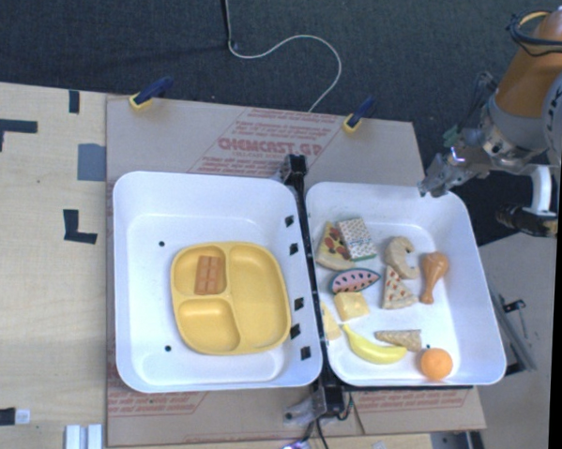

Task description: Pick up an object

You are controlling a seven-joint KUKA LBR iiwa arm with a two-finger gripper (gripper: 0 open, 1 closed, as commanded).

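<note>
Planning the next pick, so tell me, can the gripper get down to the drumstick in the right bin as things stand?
Probably yes. The drumstick lies uncovered near the right bin's right side with nothing on it, and the gripper hovers by the bin's far right corner.

Arm (538, 68): cut off at your top-right edge. Tool (433, 185): too small to read. Cheese wedge (329, 321): partly behind bin wall.

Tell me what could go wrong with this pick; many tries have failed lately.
The toy foods crowd together in the right bin, so closing on the banana may nudge the cone or orange. The tool sits above the bin's far rim and could clip it when descending.
</note>
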